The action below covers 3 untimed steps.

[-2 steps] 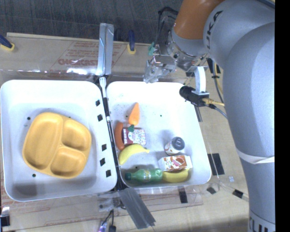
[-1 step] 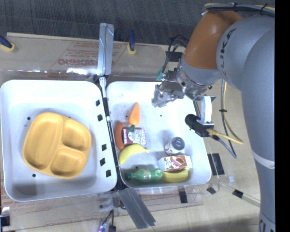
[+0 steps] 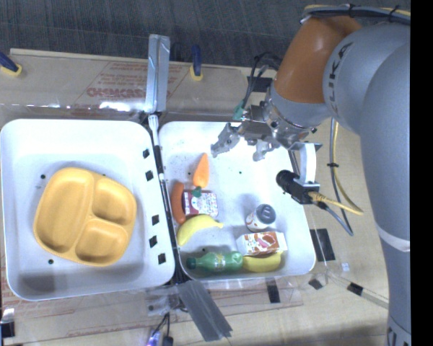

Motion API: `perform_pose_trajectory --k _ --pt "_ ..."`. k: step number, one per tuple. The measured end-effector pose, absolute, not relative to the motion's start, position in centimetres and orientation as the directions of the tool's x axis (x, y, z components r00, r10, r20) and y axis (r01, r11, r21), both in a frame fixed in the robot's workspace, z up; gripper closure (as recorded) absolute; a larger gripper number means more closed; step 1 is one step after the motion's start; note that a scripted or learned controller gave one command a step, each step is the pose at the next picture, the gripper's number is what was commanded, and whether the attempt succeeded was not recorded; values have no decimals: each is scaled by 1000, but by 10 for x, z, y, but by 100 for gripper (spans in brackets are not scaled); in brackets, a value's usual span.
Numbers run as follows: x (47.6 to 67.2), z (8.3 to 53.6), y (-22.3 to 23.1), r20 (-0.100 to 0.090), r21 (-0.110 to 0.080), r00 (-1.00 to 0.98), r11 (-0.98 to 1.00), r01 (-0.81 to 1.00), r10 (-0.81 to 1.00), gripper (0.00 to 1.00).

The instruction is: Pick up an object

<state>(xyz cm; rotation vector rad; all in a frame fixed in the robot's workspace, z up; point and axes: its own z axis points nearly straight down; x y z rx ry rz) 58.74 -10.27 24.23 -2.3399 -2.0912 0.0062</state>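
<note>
**A:** What sits closest to the camera?

**B:** Along the near wall of the right bin (image 3: pixel 303 262), a green bottle (image 3: pixel 215 262) lies on its side, and just to its right a yellow banana (image 3: pixel 263 264) lies along the same wall. A small juice carton (image 3: pixel 260 242) rests against that banana on its far side.

**A:** And a little farther in?

**B:** A second banana (image 3: pixel 197 228) curves near the bin's left wall. Just beyond it lies a small packet with a red and white label (image 3: pixel 200 203), touching a reddish sausage-shaped piece (image 3: pixel 177 201) on its left. To the right, near the middle of the bin, stands a small round can (image 3: pixel 261 215). An orange carrot (image 3: pixel 200 169) lies tilted beyond the packet.

**A:** The left bin?

**B:** The left bin (image 3: pixel 22 139) holds a yellow divided tray (image 3: pixel 85 215) with three compartments, lying towards its near half.

**A:** Where is the arm?

**B:** The arm (image 3: pixel 346 71) reaches in from the right over the right bin's far right corner. The gripper (image 3: pixel 242 146) hangs above the far part of that bin, apart from the carrot and every other object. Its fingers (image 3: pixel 221 144) are spread, with nothing between them.

**A:** Beyond the bins?

**B:** The far edge of the desk (image 3: pixel 115 81), with a metal strip (image 3: pixel 157 74) standing between the bins.
</note>
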Motion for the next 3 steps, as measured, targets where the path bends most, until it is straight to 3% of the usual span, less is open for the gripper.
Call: perform_pose_trajectory --k 1,2,3 --pt "606 108 -125 1 -5 -35 35 999 999 0" --pt "586 92 -117 1 -5 48 -48 999 999 0" --pt "586 101 -117 0 -7 44 -44 999 999 100"
